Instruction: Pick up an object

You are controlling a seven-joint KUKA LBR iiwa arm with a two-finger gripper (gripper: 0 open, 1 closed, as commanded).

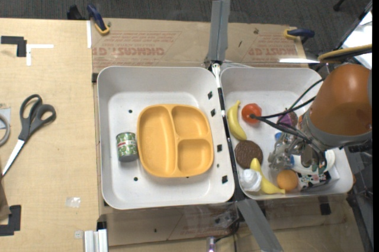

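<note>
pincer (291, 153) low in right bin | orange ball (287, 179) just below it

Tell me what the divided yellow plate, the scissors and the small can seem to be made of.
Divided yellow plate: likely molded plastic, smooth with a soft sheen and rounded compartment edges.
Scissors: bright blades that look like metal, black handles probably plastic.
Small can: probably metal or a plastic toy copy, with a green printed label; too small to settle.

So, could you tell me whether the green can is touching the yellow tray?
Touching: the camera view shows the green can lying against the yellow tray's left rim, without visible gap.
</note>
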